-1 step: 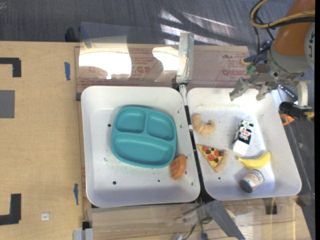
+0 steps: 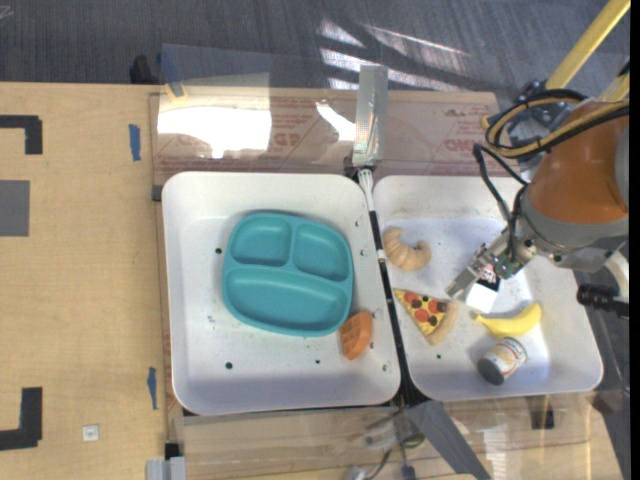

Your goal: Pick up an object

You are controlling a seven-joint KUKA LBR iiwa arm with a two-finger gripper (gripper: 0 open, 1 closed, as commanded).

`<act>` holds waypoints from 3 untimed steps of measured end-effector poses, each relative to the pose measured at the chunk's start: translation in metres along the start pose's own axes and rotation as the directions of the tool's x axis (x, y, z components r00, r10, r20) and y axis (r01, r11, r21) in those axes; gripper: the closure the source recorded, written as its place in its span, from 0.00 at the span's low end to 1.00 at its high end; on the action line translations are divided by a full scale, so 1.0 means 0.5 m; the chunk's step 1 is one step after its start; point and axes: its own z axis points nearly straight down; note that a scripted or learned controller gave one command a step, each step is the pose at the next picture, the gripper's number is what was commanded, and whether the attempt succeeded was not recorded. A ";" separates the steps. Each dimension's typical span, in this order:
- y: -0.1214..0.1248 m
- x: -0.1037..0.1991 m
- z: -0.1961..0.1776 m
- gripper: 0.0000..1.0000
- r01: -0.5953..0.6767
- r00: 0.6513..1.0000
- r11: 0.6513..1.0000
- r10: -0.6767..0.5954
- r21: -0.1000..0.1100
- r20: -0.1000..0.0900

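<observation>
Camera view, looking down at a slant on two white bins. Near edge first, lower frame.

Right bin [image 2: 580, 373]: a small can [image 2: 502, 358] lies on its side close to the near wall, grey end toward lower left. Just above it, a yellow banana [image 2: 512, 318], curved, its upper edge touching or nearly touching a white tag at the gripper. Left of the banana, a pizza slice [image 2: 427, 313] with red and dark toppings, tip toward upper left, lying near the divider between the bins. Farther back, a croissant [image 2: 406, 251], also close to the divider. The back half of this bin's floor is bare white, with the most open room toward the upper middle.

Left bin [image 2: 190, 298]: a teal three-compartment tray [image 2: 290, 273] sits in the middle, nothing visible in its compartments. An orange-brown bread-like piece [image 2: 356, 335] rests just off the tray's lower right corner, apart from the bin's right wall by a small gap. A bare floor margin runs around the tray on the left and near sides.

Gripper [image 2: 478, 276]: low over the middle of the right bin, between pizza slice and banana, just beside both, pointing toward lower left. Whether its fingers are spread or closed I cannot tell; nothing is seen between them.

Arm [image 2: 580, 183]: orange band and grey wrist fill the right of the frame, over the right bin's far right corner, with looped cables above it.

Beyond the bins, cardboard backing [image 2: 300, 128] with a strip of silver tape [image 2: 369, 113].
</observation>
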 end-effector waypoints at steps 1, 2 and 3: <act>0.081 -0.040 0.041 0.00 -0.104 0.994 0.994 0.104 -0.026 0.016; 0.186 -0.065 0.025 0.00 -0.421 0.907 0.907 0.422 0.011 -0.005; 0.166 -0.082 0.066 0.00 -0.189 0.982 0.982 0.189 -0.002 -0.003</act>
